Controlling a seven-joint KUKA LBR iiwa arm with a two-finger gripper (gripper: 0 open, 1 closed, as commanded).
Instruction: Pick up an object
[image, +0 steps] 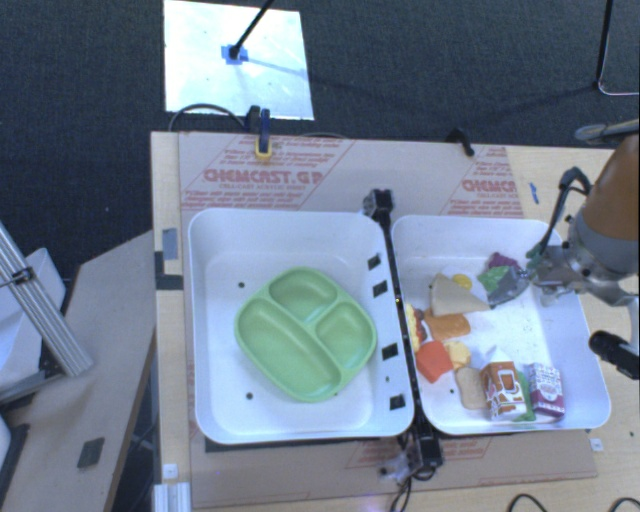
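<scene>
Right of the green divided plate (305, 335) lying in its own bin, the gripper (512, 282) hangs over the other white bin (590, 400), fingers pinching a purple-and-green toy (498, 268) just above the yellow wedge (452, 296), orange block (447, 326) and snack packets (524, 390).

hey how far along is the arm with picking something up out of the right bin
Done: the arm has reached into the right bin, with the tool low beside the purple and green item. In hand: nothing visibly; whether the tool grips that item cannot be told. Left: a clear grasp and lift. The other toy foods, like the orange block and the packet, lie on the bin floor.
</scene>
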